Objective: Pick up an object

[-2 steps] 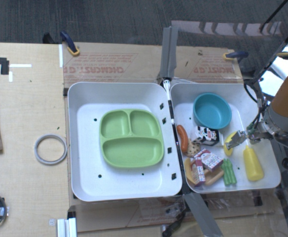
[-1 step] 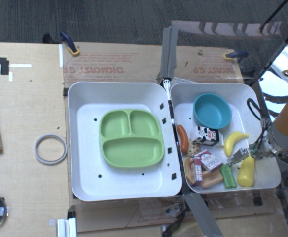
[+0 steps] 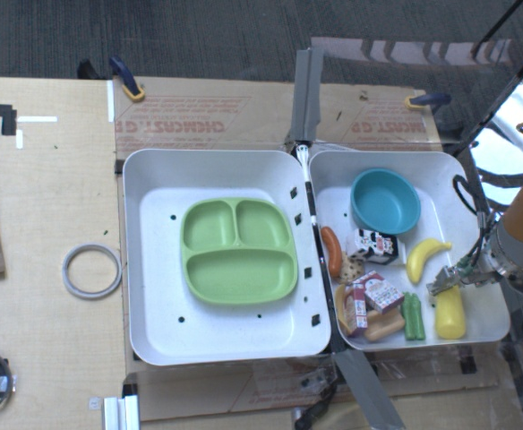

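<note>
Bench's right bin (image 3: 476, 182): gripper (image 3: 448, 282), grip state unclear, approaching yellow bottle (image 3: 450, 316); next descend and clamp.

Glossy plastic green tray (image 3: 239, 251), matt white bins (image 3: 145, 267).

Two white bins (image 3: 145, 267), one green divided plate (image 3: 239, 249), one blue bowl (image 3: 385, 201), one banana (image 3: 424, 258) (small packets uncounted)
</note>
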Controlling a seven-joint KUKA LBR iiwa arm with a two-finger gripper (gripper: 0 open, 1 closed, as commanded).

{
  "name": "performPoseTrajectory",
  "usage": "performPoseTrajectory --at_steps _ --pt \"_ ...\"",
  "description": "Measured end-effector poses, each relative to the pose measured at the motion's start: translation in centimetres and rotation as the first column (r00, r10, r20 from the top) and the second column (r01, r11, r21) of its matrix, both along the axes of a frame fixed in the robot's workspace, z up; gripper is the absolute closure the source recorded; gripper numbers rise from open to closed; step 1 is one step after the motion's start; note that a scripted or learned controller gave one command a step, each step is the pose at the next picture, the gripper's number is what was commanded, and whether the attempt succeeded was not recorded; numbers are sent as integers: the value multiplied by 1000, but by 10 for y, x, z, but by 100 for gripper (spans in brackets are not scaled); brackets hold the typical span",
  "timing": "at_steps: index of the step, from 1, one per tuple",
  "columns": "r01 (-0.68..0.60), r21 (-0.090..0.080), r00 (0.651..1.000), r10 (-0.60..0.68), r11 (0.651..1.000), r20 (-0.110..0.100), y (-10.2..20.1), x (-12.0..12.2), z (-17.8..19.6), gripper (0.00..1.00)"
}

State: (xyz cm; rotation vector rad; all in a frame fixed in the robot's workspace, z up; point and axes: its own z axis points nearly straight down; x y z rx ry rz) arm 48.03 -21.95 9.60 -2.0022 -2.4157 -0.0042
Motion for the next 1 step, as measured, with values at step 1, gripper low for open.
performPoseTrajectory --at_steps 1 --pt "-44 -5 999 44 999 -3 25 68 145 100"
